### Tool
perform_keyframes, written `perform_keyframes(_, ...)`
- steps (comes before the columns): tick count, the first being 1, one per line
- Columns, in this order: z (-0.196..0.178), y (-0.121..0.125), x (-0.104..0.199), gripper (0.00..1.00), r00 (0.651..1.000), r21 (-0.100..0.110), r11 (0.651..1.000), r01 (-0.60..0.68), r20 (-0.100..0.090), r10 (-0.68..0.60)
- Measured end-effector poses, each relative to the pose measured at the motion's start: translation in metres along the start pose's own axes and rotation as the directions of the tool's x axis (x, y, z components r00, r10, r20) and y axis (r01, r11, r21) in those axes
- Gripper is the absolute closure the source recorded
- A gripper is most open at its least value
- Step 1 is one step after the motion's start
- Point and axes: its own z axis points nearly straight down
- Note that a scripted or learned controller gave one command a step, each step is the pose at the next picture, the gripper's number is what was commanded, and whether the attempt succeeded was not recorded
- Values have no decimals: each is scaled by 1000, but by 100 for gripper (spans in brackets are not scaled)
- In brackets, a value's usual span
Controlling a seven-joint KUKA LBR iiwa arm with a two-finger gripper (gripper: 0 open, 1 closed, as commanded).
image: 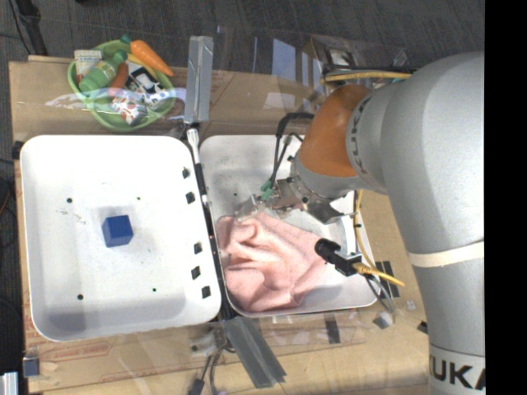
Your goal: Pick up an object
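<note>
Gripper is seen low in the right bin, at the far edge of the pink cloth. Wide or narrow can't be told: the tip is masked by the wrist and by the cloth's folds. Nothing is seen held.

Arm is brought in from the right and bent steeply down over the bin. Judged reason: the cloth is being approached from above at its top edge, where a raised fold can be pinched.

Pink cloth is taken as the likely target, since it's the only loose thing in that bin and sits right at the gripper. It's crumpled in a soft heap, with deep folds and no flat face, and it fills the near half of the bin up to the divider side wall. Soft and floppy, so a pinch on a ridge is expected to work better than a wide grab. There's a risk that only a thin layer is caught and slips.

Blue cube is left alone in the left bin, well apart from the gripper; it's small, square-edged and sits flat on the floor.

Green bowl, packed with toy items including a carrot, is parked on the table beyond the left bin, outside both bins. It's judged to be spare stock, not in play.
</note>
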Motion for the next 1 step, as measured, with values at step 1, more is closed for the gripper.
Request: perform_keyframes(1, 10, -26, 17, 0, 997, -3, 997, 71, 1, -71)
